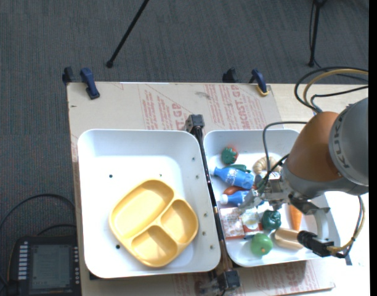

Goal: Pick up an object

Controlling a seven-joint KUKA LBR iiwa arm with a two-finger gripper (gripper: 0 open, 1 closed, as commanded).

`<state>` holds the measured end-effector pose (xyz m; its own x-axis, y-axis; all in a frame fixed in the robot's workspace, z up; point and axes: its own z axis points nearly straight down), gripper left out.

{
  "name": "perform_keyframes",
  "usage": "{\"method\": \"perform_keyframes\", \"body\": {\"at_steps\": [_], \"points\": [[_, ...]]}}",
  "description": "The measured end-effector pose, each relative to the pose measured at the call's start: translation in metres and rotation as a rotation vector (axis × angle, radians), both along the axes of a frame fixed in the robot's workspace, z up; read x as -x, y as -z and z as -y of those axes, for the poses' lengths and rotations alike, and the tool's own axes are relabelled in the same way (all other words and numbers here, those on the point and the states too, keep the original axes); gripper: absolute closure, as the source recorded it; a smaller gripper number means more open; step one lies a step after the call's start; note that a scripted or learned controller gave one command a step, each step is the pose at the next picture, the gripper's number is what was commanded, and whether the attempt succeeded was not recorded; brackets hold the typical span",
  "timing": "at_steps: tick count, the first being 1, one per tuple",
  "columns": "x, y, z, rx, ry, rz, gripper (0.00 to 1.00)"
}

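**Pincer down in right bin clutter**

Arm (327, 153) reaches in from the right, wrist bent steeply down so the pincer (267, 207) meets the toy pile from above. Candidates: dark green object (271, 219) right under it, blue bottle (235, 177) beside. Pincer state: cannot tell. Yellow tray (154, 222) sits alone in the left bin (96, 165).

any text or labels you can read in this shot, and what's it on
Red print on the bench board: repeated lettering, seen upside down and at a slant, too blurred to read.
Label on the blue bottle: too small to read.
Red and white packet in the right bin: printing shows, too small to read.
Screen of the dark device on the floor at lower left: nothing legible.
The yellow divided plate in the left bin has no lettering.
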<state>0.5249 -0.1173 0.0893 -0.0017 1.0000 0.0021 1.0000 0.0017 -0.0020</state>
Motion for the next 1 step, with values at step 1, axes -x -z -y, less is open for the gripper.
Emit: {"method": "perform_keyframes", "body": {"at_steps": [1], "points": [[-0.0025, -0.0101, -0.0014, -0.005, 0.003, 0.003, 1.00]]}}
